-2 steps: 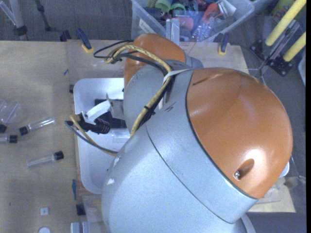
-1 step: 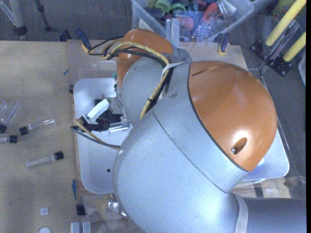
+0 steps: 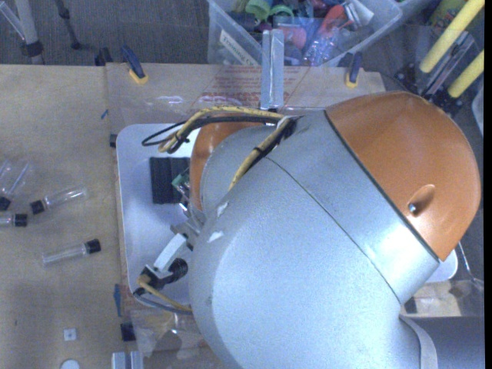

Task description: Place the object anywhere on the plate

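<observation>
Grey arm (image 3: pixel 323 260) bulk hid most of the white bin (image 3: pixel 134 206), so I could not tell the gripper's state nor where the object or plate lay; a blind release risked missing the plate.
</observation>
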You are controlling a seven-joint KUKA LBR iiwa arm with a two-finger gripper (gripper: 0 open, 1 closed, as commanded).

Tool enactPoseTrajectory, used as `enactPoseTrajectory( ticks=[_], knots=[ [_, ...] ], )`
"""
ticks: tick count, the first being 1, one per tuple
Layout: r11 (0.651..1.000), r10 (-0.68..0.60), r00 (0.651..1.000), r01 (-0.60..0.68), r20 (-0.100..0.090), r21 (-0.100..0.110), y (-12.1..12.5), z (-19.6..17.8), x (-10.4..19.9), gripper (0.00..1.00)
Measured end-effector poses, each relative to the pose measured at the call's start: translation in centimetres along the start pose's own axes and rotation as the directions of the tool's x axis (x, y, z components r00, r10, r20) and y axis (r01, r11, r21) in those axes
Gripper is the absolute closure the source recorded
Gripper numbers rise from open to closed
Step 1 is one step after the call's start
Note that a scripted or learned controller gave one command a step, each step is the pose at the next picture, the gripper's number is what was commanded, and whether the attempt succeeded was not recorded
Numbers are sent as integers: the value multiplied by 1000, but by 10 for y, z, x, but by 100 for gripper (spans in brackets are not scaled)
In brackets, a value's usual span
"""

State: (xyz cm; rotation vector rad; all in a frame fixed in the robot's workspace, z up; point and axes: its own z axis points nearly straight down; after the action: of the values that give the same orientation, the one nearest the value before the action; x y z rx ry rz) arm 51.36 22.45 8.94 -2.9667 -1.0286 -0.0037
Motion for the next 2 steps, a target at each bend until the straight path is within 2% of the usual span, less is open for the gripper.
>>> enactPoseTrajectory(
  ticks=[1, 2],
  knots=[
    [977, -213, 977, 213, 8, 3, 32, -90, -36, 100],
    [966, 259, 966, -259, -1, 0, 61, 2, 11, 100]
  ],
)
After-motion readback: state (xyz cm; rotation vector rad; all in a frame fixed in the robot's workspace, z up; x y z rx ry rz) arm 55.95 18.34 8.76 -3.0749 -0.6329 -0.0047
